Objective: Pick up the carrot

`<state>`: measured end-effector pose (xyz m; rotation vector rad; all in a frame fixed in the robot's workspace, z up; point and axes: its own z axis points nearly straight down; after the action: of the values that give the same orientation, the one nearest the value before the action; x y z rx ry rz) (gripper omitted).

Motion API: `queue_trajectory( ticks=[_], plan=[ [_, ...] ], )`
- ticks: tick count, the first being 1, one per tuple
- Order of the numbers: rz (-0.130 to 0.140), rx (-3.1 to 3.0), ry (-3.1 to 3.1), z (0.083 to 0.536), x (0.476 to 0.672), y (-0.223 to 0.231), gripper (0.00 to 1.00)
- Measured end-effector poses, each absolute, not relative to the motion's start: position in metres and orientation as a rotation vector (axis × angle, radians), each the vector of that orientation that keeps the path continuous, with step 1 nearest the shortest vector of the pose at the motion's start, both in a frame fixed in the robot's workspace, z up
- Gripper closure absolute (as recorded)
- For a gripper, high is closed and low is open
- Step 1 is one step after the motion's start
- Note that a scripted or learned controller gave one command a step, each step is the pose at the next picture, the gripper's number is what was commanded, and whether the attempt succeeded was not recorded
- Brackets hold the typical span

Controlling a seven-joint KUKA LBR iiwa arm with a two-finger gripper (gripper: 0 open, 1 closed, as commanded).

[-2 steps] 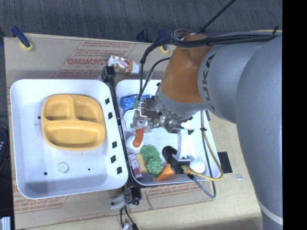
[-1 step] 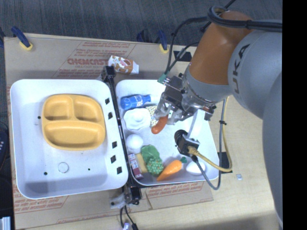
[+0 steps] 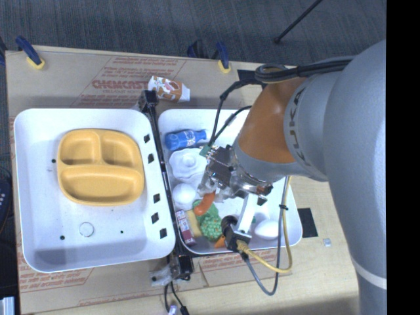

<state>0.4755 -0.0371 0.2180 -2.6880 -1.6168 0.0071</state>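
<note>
grey arm (image 3: 341, 130) over right bin (image 3: 289, 238); jaws (image 3: 211, 192) at carrot (image 3: 205, 204).

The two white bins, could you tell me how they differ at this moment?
The left bin holds one yellow divided plate; the right bin is crowded with small items, among them a carrot and a blue wrapper. The arm reaches into the right bin, not the left. Both are shallow and white.

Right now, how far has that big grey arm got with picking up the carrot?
Done: the grey arm's two-finger gripper is down in the right white bin, among the toy food. In hand: it sits right over the small orange carrot, beside the green broccoli-like piece. I cannot tell whether it grips the carrot. Left: the lift, since the carrot lies low in the bin. The yellow divided plate sits in the left bin.
</note>
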Motion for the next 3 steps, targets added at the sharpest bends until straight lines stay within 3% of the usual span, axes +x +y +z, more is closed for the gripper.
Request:
queue_trajectory(
  ticks=[1, 2, 3],
  plan=[
    [0.009, -2.659, -1.664, 0.191, 0.475, 0.036, 1.0],
    [0.004, -2.671, -1.648, 0.25, 0.476, 0.01, 1.0],
    [0.002, -2.706, -1.593, 0.333, 0.481, -0.063, 1.0]
  ],
)
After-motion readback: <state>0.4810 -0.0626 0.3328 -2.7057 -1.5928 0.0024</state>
